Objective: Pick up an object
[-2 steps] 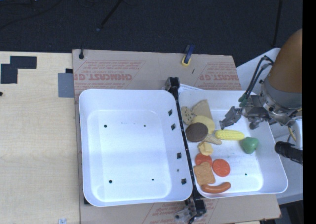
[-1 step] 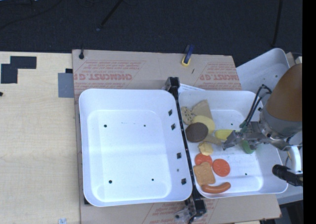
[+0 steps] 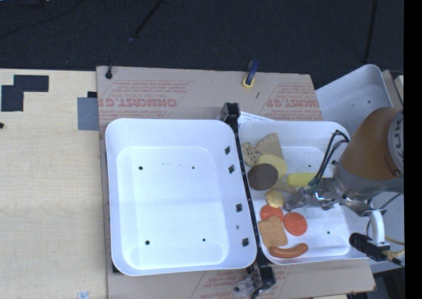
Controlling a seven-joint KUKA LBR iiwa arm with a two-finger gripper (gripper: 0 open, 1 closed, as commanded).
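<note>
The right bin point(image 3: 333, 238) holds several toy foods. A dark brown disc point(image 3: 262, 175) lies by a pale yellow round point(image 3: 273, 163), a tan wedge point(image 3: 269, 144) and a speckled cracker point(image 3: 250, 153). Nearer the front are a small yellow piece point(image 3: 275, 199), a red tomato point(image 3: 270, 212), a red disc point(image 3: 295, 224), a slice of toast point(image 3: 272, 232) and a sausage point(image 3: 288, 250). A yellow piece point(image 3: 300, 179) lies mid-bin. My gripper point(image 3: 300, 199) hangs low over the bin's middle, between the yellow piece and the red disc, just right of the small yellow piece.
The left bin point(image 3: 171, 123) stands beside the right one, with a black divider point(image 3: 241, 179) between them. Both rest on a cardboard sheet point(image 3: 198, 96). A blue and yellow clip point(image 3: 250, 74) sits at the cardboard's back edge. The arm point(image 3: 372, 152) covers the right bin's right side.
</note>
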